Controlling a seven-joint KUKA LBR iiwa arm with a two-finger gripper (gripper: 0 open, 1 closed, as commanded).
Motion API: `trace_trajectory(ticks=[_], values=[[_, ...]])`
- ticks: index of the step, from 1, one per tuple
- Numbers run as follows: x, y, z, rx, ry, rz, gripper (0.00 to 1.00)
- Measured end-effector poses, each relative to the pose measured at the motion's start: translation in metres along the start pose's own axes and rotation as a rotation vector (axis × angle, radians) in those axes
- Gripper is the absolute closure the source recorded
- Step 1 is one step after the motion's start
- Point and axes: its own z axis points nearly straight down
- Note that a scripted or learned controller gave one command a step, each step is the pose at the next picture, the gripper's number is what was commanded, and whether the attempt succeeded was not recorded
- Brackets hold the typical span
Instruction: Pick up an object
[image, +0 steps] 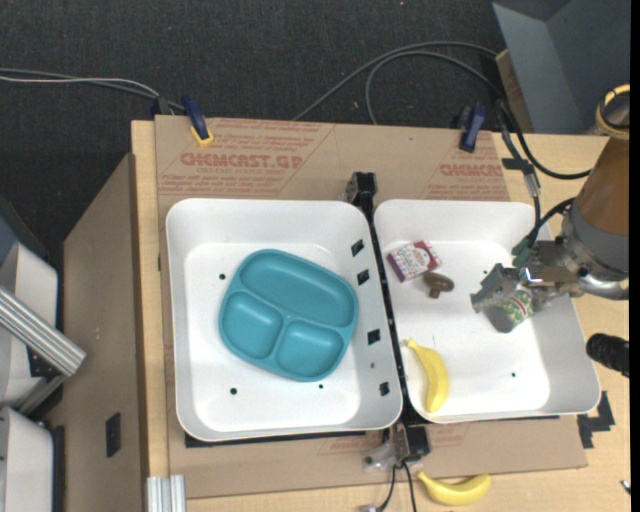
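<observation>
The gripper (505, 288) is low in the right white bin (560, 400), at about 3 o'clock of that bin, and just under it lies a small grey-green crumpled can-like object (512, 312). This object is touching or almost touching the fingertips. I cannot tell how wide the jaws stand, and I cannot see the object between them, so I do not say it is held.

In my judgement this object is light and rather stiff, with a smooth side that can slip. It looks dented, so a firm squeeze can deform it more. The best place to take hold is across its short width, near the middle of the body, not at the ends.

It has a greyish surface with some green and a little red print, and it lies tilted on the bin floor.

3 other things are in the same bin: a small purple and white packet (412, 260) at 10 o'clock, a small brown lump (439, 286) just beside it, and a yellow banana (432, 374) at 7 o'clock. The banana is soft and bruises easily. The left white bin (200, 225) bears a teal plastic plate with 3 compartments (288, 314).
</observation>
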Motion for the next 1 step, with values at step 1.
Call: trace_trajectory(ticks=[1], values=[[0.0003, 0.0021, -0.0058, -0.013, -0.001, -0.003, 0.00]])
